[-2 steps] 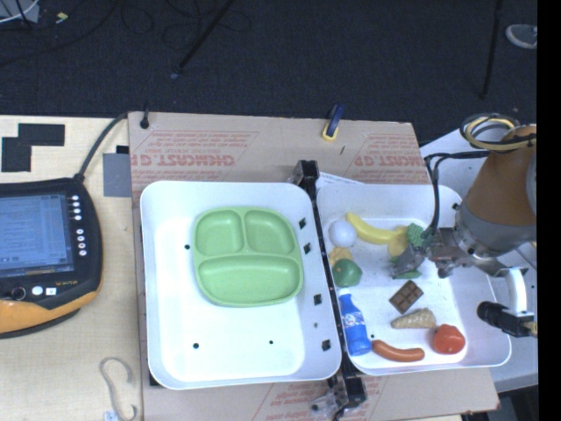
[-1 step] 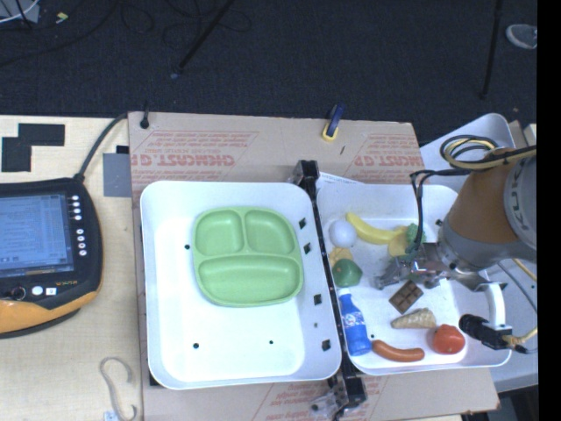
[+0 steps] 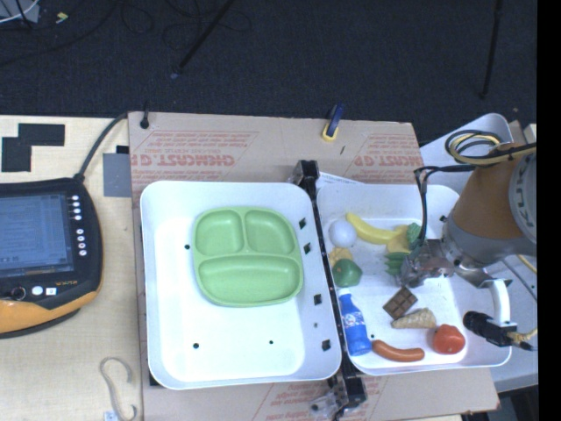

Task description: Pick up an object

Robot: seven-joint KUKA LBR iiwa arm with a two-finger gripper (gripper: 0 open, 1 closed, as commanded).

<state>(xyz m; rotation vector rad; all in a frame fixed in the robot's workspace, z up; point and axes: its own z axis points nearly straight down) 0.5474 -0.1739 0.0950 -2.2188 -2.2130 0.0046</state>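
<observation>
Black and orange, a handheld screen unit (image 3: 39,253) is lying at the far left of the worktop (image 3: 105,340). Next, the left bin (image 3: 166,323) is carrying a green divided plate (image 3: 248,257). Further right, the right bin (image 3: 443,198) is holding a white egg (image 3: 342,232), a banana (image 3: 372,230), a green pepper (image 3: 347,273), a blue bottle (image 3: 354,324), a chocolate piece (image 3: 400,303), a sausage (image 3: 398,352), a cone (image 3: 414,319) and a tomato (image 3: 448,339). The pincer (image 3: 419,268) is hovering low just above the chocolate piece; whether it is spread or pressed together cannot be told.
</observation>
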